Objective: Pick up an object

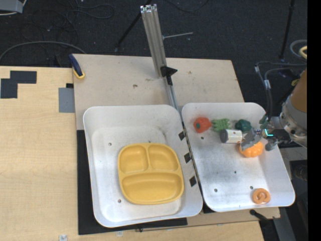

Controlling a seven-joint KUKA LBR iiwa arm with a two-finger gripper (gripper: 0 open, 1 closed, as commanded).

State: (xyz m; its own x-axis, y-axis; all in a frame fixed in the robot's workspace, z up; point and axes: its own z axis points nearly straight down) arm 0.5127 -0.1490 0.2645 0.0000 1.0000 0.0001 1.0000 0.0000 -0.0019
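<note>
At the right edge of the right bin (281, 182), the gripper (257, 140) sits low over an orange toy (252, 150), and I cannot tell its state, while a yellow divided plate (150, 173) lies in the left bin (100, 134).

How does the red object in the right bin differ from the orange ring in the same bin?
The red object is red and solid; the orange ring is orange with a hole. The red object lies near the bin's far left corner, the ring near its near right corner. Both are small and rest apart from the gripper.
</note>
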